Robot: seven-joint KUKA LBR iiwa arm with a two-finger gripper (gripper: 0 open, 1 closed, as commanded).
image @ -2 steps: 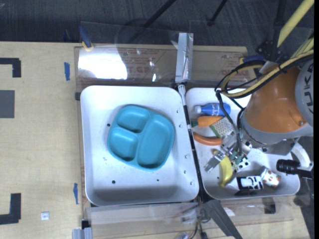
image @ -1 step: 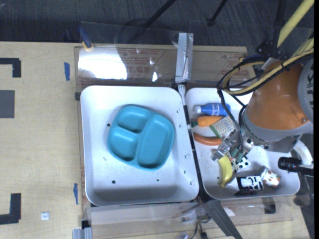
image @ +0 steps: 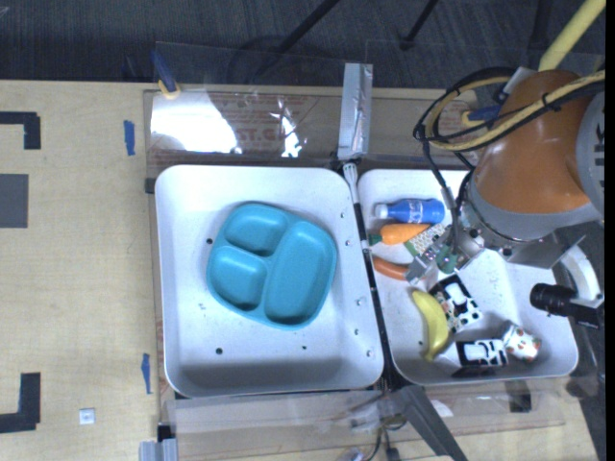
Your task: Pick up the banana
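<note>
Lying in the right white shallow bin [image: 553,349] toward its 7 o'clock corner, the curved yellow banana [image: 432,323] sits just beside the black-and-white gripper [image: 454,298] at its 2 o'clock, jaw state impossible to tell, while a blue sectioned plastic tray [image: 272,263] occupies the left white bin [image: 192,353].

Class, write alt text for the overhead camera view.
A yellow banana lies in the right bin, with the robot's end effector just beside it among small toys. The left bin holds a blue divided plate.
</note>
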